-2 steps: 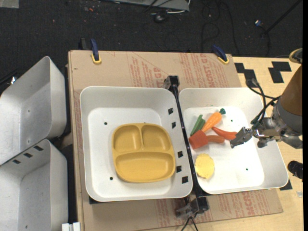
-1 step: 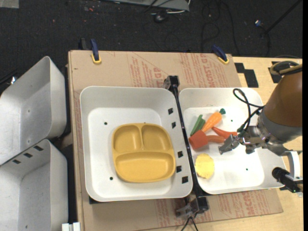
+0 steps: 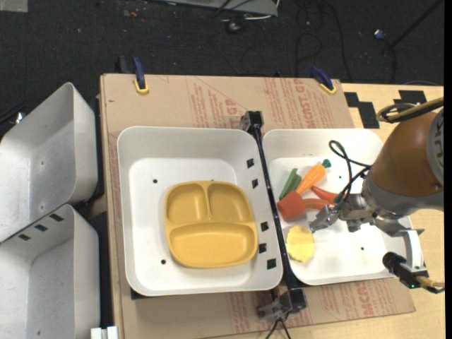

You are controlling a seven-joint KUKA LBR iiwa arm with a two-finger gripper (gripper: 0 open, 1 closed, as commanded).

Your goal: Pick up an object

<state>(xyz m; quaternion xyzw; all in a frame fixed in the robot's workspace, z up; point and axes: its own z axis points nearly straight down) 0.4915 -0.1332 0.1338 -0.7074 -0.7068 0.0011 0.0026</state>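
Tool [image 3: 326,216] low in right bin [image 3: 367,263], fingers' state unclear, cannot tell. Tip beside red piece [image 3: 295,205], near carrot [image 3: 311,178] and yellow piece [image 3: 300,244]. Yellow tray [image 3: 210,224] in left bin [image 3: 141,189].

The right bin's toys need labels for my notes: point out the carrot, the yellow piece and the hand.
carrot [image 3: 311,177], camera view, middle of its orange body.
yellow piece [image 3: 299,244], camera view, its centre.
hand [image 3: 323,218], camera view, between its fingertips.

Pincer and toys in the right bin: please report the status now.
Pincer low in right bin, among the toys. Red piece, carrot, green piece, yellow piece lie on the floor. Grasp unclear. Yellow tray in left bin, apart.
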